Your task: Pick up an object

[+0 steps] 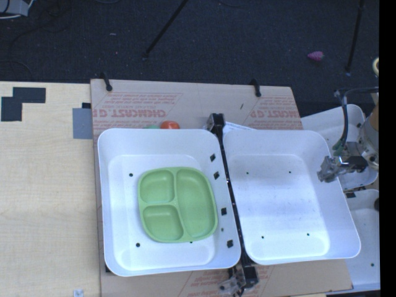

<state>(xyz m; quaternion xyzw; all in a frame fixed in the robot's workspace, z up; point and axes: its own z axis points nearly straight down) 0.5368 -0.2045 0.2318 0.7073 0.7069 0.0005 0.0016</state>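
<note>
Dark carpeted floor fills the top of the view, cables trailing across it and a small purple scrap lying off to the right, and below that sits the pale wooden tabletop with a cardboard sheet under two shallow white bins. In the left bin lies the green divided plate, three compartments, flat on the floor of the bin and a touch right of centre, close to the black clips that join the bins. The right bin shows its bare white floor with a few dark dots. Over at the right bin's right rim, there's the end effector, a grey metal cluster hanging just at the edge, well apart from the plate, with the whole width of the right bin between them. Nothing sits between its fingers, but how far they're spread is too small and cluttered to make out, so I can't tell. The arm behind it is cut off at the right side of the view. Just behind the left bin's far wall an orange object and a sliver of something green peek out, mostly hidden by the rim.
</note>
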